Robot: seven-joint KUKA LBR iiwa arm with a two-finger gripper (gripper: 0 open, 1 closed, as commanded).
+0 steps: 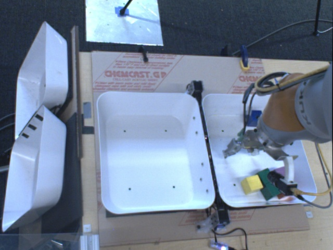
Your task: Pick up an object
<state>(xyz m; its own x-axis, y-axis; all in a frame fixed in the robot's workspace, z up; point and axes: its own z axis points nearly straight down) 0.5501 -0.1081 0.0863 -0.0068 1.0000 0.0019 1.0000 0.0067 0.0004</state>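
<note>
Low in the right white bin (223, 108), metal hand (232, 149), grip state unclear, near yellow block (252, 184), green block (268, 184).

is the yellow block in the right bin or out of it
In. The yellow block lies on the floor of the right bin, near its front edge, beside a green block.

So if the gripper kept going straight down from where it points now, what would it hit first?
Most likely the bare floor of the right bin. The gripper hangs over open white bottom; the yellow block and green block lie off to its side, though depth is hard to judge.
</note>
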